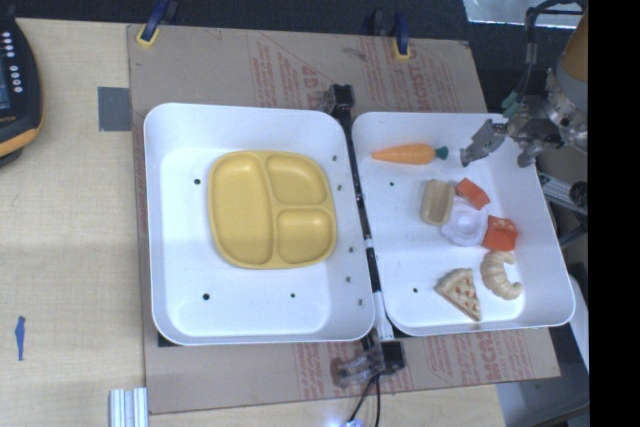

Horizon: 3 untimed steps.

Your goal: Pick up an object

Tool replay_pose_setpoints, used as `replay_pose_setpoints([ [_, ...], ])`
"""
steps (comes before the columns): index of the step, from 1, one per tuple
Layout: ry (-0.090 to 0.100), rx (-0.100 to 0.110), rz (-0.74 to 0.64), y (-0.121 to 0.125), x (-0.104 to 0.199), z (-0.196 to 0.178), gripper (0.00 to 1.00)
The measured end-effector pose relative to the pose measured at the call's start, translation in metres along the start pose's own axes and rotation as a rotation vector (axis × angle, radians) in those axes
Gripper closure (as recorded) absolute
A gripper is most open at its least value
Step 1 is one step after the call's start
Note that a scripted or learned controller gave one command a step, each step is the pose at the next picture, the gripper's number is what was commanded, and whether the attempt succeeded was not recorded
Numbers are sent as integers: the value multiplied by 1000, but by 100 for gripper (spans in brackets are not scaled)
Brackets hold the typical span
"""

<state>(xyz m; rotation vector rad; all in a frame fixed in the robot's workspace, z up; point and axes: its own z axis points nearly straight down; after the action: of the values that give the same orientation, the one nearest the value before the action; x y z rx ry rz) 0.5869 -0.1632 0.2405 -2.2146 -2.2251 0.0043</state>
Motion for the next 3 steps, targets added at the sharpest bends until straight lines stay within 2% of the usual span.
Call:
replay_pose_setpoints([
  [1, 3, 8, -4, 5, 33, 107, 0],
  [2, 1, 4, 0, 0, 36, 151, 0],
  [3, -1, 2, 2, 0, 34, 138, 100],
])
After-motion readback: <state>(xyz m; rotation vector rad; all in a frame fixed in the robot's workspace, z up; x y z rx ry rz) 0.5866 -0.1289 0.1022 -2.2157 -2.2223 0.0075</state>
